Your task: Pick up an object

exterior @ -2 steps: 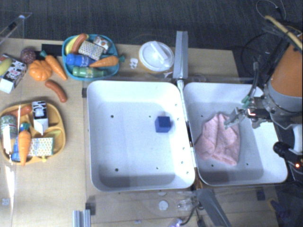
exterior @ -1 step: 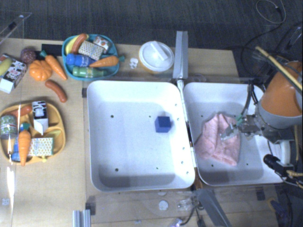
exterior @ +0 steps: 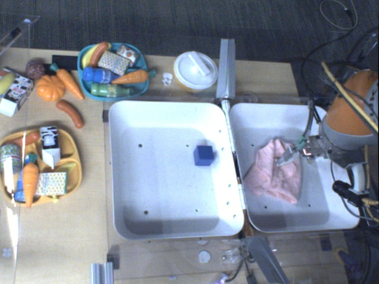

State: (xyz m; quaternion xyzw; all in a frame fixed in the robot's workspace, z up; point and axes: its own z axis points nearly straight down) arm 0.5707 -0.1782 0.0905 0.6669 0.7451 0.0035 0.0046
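Pink cloth [exterior: 273, 171] lies crumpled in the right bin [exterior: 320, 213], right of the frame's centre, and our claw [exterior: 292, 154] sits low on its upper edge. We cannot tell how far the claw is open or whether it grips fabric. We judge the pick unfinished: nothing is lifted. A blue cube [exterior: 204, 155] waits in the left bin [exterior: 148, 218].

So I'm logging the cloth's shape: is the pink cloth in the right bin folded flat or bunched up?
Bunched up. The pink cloth lies in a crumpled heap with uneven folds and ridges in the right bin, the gripper at its upper edge.
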